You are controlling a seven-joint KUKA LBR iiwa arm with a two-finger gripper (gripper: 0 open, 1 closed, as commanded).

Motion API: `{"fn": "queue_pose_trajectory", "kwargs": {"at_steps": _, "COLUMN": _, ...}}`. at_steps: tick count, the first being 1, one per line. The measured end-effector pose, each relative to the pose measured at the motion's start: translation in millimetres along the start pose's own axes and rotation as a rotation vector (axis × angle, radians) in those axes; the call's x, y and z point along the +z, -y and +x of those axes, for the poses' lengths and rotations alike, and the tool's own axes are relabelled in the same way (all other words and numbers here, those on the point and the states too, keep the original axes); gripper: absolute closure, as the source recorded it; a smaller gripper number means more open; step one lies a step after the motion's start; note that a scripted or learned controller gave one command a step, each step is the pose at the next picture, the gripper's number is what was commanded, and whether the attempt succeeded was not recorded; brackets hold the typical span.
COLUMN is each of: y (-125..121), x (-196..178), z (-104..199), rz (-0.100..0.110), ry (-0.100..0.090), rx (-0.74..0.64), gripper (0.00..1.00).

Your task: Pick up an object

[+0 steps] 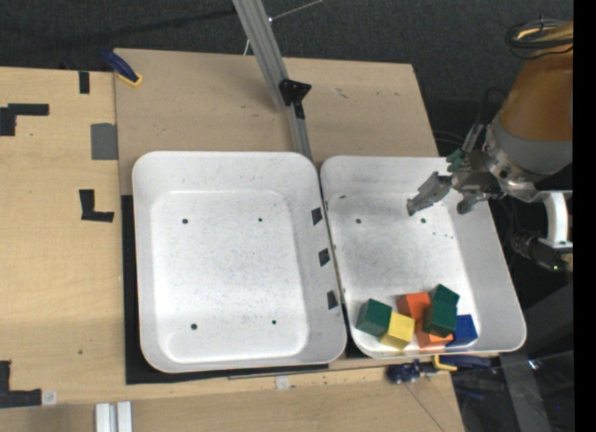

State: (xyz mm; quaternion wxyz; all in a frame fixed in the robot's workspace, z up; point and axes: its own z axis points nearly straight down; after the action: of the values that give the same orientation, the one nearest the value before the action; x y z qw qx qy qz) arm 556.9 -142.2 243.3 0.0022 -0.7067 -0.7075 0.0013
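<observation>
The gripper [445, 192] hangs over the far part of the right bin [372, 235], close to that bin's right rim, with the grey arm [531, 132] and its orange band reaching in from the right edge of the scene. Two grey fingers show, one pointing left and down toward the bin floor and the other beside it to the right, and a gap lies between them; they stand parted with nothing between them. The things to pick lie well apart from the gripper, gathered in the near right corner of the same bin, nearer to the viewer than the fingers and a little to the left of the wrist. In that cluster a green block [374, 317] sits at the left, a yellow block [400, 329] touches it on its near right, an orange block [415, 306] stands behind the yellow one, a dark green block [444, 308] rises to the right of the orange one, and a blue block [464, 329] lies at the right end against the bin's near rim. The blocks crowd together, touching or overlapping, so their exact edges are hard to separate. The left bin [223, 253] lies beside the right one, their rims meeting along the middle of the bench [56, 235].
</observation>
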Motion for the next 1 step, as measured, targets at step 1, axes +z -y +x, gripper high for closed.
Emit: {"fn": "queue_pose_trajectory", "kwargs": {"at_steps": 1, "y": -0.7, "x": -1.9, "z": 0.0, "rz": -0.003, "ry": 0.001, "rx": -0.002, "gripper": 0.0}}
